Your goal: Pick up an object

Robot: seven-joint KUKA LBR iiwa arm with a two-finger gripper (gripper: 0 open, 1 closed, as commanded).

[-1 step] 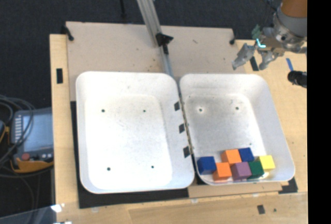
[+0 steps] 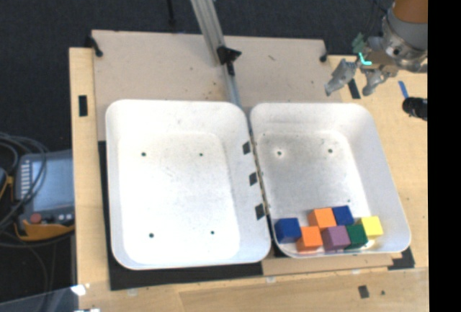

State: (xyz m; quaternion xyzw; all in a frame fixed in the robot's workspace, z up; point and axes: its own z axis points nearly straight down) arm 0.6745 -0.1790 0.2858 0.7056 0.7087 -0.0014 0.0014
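At the near edge of the right bin sits a tight cluster of small blocks: blue, orange, purple, green, yellow, touching one another. Judged light, rigid, flat-faced; the blue block, at the cluster's left end, offers the freest faces for a grip. Gripper hangs above the bin's far rim, well apart from them, fingers spread, nothing between. Arm is cut off at frame's right; block count uncertain where they crowd.
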